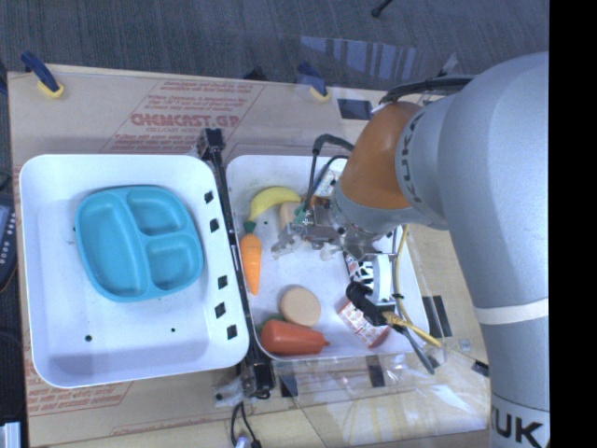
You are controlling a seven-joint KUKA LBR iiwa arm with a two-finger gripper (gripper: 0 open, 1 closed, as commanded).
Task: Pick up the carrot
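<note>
The orange carrot [251,261] lies in the right bin [280,171] against its left wall, green top pointing to the back. My gripper [297,230] hangs low over the middle of that bin, just right of the carrot and apart from it. It sits beside the yellow banana [271,200]. The grey arm with its orange band [378,166] covers the bin's right side.
In the right bin, a round tan piece [300,305] and a red vegetable [291,338] lie near the front, with a red-and-white packet [359,320] at the front right. The left bin [56,343] holds a blue divided plate [140,241].
</note>
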